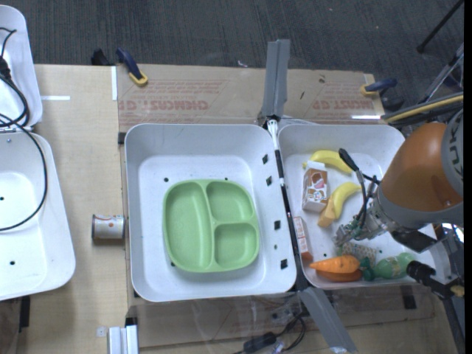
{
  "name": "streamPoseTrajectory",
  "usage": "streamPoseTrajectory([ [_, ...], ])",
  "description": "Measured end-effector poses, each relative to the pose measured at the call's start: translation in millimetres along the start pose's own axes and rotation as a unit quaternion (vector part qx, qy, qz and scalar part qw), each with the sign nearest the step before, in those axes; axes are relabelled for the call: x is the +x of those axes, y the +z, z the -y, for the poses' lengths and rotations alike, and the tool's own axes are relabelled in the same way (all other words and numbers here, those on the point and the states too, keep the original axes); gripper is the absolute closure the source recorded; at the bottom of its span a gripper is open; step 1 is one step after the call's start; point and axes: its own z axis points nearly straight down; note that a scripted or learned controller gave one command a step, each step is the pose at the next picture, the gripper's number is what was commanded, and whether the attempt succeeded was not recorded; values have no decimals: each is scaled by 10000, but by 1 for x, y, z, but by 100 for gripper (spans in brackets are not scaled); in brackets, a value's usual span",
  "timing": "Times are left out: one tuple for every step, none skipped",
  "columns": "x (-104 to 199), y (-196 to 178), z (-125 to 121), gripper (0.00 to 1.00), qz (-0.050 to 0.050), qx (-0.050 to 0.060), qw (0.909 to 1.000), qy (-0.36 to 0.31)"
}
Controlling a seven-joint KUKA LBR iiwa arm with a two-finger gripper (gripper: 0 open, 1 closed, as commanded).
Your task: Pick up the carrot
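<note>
Camera view looks down at a slant on a pale wooden tabletop (81, 190) that bears two shallow white bins side by side. Hardest to read is the pincer (352, 231): it hangs low over the right bin (295, 142), a tangle of dark metal and wires under the arm's orange band (420, 172), and I cannot tell whether it is clenched or released — nothing shows clearly between its tips. The arm (435, 190) covers the bin's right side, so whatever lies beneath it is hidden. The carrot (335, 266) lies flat near the right bin's front wall, just below the pincer and apart from it. Just beside the carrot's right end sits a green toy (391, 266), partly under the arm and too blurred to name. Further back lie two bananas (332, 161) (338, 201) and a small red-and-white carton (316, 186).

The left bin (144, 198) holds a green divided plate (212, 225) with three compartments. A small can (108, 228) lies on its side on the tabletop just left of that bin. A sheet of printed cardboard (199, 98) sits behind the bins, held by blue clamps (131, 65) — and beyond it the floor is dark carpet (221, 13). At the far left, a white tray-like unit (29, 227) with a black cable (22, 109) is cut off by the edge.
</note>
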Motion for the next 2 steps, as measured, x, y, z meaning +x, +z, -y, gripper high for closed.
streamPoseTrajectory([
  [0,0,0,0,0,2,10000,-3],
  [2,9,-22,0,1,9,9931,1176],
])
